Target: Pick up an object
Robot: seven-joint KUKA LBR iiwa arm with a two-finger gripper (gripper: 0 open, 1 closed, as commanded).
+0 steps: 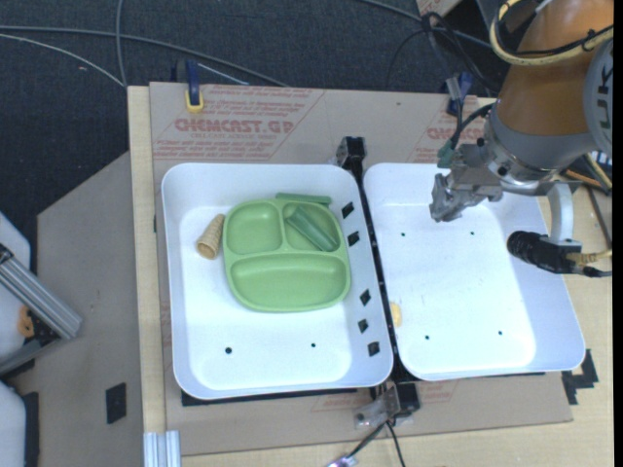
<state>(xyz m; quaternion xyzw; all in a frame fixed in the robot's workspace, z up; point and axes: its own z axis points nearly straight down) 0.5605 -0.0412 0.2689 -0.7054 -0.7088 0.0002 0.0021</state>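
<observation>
Nothing is picked up yet, by the look of it; the whole grasp remains to do. On the bench, the left bin [185, 348] holds a small tan cone [209, 236] just beside a green divided plate [282, 280], with a darker green piece [313, 227] lying in the plate's upper right compartment. A small yellowish bit [395, 312] lies at the right bin's [487, 353] left edge. The tool [450, 205] hangs over that bin's far part, nothing visible between its tips; how wide it stands I cannot tell.

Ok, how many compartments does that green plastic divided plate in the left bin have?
3 in the green plastic divided plate: a small one at its upper left, one at its upper right holding a darker green piece, and a wide one across the bottom.
</observation>
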